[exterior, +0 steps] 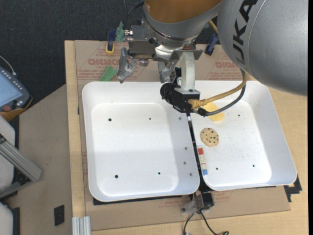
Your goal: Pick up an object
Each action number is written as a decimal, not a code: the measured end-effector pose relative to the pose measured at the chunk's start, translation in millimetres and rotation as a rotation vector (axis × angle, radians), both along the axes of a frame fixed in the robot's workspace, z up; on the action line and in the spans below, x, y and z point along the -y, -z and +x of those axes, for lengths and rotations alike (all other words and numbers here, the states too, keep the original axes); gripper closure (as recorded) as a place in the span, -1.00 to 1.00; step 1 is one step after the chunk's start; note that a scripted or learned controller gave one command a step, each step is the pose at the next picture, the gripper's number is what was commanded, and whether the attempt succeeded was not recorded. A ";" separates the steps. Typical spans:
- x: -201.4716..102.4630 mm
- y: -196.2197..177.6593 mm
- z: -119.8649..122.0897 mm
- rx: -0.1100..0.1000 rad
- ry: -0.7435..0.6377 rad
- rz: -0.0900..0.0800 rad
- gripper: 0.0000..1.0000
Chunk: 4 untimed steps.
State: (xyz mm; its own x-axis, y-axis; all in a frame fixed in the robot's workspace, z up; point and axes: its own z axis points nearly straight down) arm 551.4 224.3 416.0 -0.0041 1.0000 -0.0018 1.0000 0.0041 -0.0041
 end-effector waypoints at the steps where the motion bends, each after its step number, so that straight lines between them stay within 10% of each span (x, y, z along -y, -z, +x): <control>1: 52.5 -119.3 -43.1 0.017 0.007 0.007 -1.00; 2: 15.3 -119.8 43.7 0.013 0.003 0.004 -1.00; 3: 16.1 -130.3 40.6 0.013 0.002 0.004 1.00; 4: -0.2 134.5 53.5 -0.013 0.005 -0.004 1.00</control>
